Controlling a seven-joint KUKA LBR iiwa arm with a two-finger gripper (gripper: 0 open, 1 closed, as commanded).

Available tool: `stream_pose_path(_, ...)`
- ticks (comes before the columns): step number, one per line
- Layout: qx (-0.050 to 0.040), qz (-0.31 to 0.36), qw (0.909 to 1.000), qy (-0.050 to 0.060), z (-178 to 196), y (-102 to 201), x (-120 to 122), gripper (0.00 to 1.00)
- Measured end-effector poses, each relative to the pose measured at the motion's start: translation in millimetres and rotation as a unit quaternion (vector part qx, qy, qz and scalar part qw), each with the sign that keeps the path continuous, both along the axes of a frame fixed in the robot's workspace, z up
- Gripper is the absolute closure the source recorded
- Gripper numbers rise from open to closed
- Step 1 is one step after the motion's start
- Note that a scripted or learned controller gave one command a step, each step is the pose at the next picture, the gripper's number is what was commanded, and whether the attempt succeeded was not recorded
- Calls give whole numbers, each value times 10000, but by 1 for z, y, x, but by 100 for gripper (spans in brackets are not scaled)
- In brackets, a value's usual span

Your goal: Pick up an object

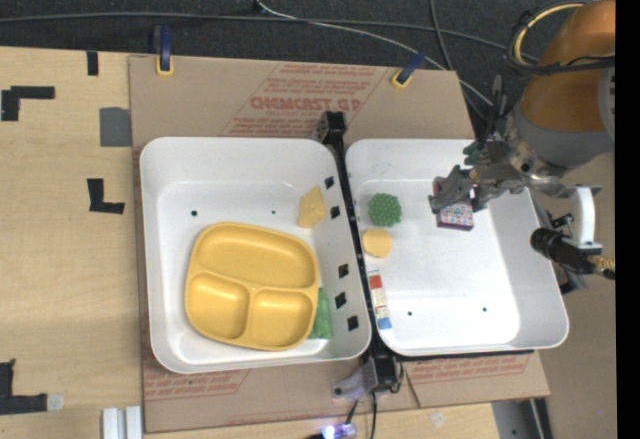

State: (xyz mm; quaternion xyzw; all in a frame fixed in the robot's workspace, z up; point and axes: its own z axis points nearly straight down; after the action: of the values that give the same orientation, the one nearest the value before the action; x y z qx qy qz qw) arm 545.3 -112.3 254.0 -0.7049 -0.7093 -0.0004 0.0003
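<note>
Wooden counter (60, 257) under a cardboard sheet (300, 97), two white bins side by side, black divider (345, 227) between them as landmark. Left of the divider: left bin (165, 177) holds a yellow compartment tray (252, 284); a green item (322, 315) wedged between tray and divider; a pale yellow piece (312, 209) just beside the divider. Right of the divider: right bin (500, 317) with a green bumpy ball (385, 209), a yellow lump (377, 244), a thin white tube (378, 299) along the divider. Further right, jaws (455, 199) closed around a small patterned box (456, 217), which hangs beneath them over the right bin.
</note>
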Motion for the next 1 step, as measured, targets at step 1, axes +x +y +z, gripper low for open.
stream_pose_path(1,-2,-4,10000,11,-16,48,1,100)
